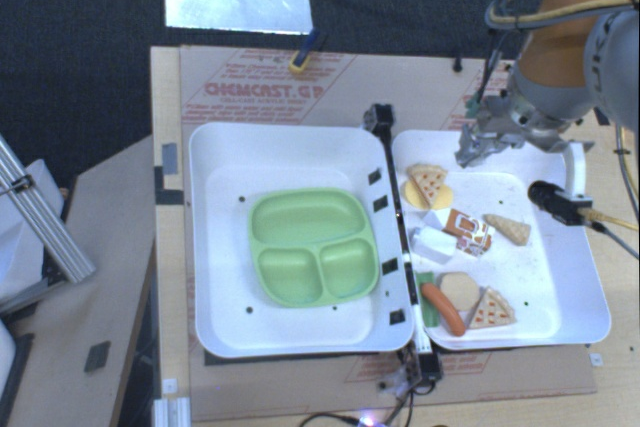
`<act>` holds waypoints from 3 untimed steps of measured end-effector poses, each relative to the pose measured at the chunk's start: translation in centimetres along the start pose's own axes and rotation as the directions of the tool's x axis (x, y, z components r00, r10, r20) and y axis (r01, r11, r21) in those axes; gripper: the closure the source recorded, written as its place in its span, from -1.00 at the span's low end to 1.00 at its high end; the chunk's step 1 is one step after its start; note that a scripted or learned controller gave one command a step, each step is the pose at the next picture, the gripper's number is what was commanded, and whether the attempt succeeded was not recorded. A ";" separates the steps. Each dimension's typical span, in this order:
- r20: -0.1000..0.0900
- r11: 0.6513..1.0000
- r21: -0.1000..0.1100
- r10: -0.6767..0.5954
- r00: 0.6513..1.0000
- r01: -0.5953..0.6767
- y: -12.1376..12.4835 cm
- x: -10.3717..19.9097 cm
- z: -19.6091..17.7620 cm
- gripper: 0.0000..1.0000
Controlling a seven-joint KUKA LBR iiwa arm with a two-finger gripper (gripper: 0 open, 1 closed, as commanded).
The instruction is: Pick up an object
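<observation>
**Toy food waited in the right bin as the hand hovered at its far edge**

Nearest the camera, a pizza wedge [490, 311] lay at the front of the right bin [580, 310], touching a round tan slice [459, 288] with a red sausage [443, 308] just beside it. Farther back sat a small orange-and-white carton [469, 231], a tan wedge [509, 229] and a second pizza slice [428, 185] on a yellow disc. The left bin [220, 215] held a green divided tray [305, 246]. The hand [476, 151] hung over the right bin's far rim, above that second slice; whether it was open or closed could not be told. These pieces looked like light, rigid, smooth plastic, likely to slip. The flat wedges seemed best pinched across their narrow width, the sausage across its middle.
</observation>
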State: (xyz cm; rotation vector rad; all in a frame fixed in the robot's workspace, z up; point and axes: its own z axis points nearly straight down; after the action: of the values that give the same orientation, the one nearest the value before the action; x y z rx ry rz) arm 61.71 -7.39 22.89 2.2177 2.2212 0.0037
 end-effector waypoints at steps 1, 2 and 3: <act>0.000 1.000 0.003 -0.002 1.000 0.002 -1.1 0.7 1.2 1.00; 0.000 1.000 0.001 -0.002 1.000 0.002 -1.2 0.6 0.0 1.00; 0.000 1.000 0.002 -0.005 1.000 0.005 -0.9 1.7 0.4 1.00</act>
State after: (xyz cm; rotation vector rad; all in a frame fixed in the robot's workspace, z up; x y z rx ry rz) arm 60.77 -5.67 22.52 2.2134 2.2274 0.0014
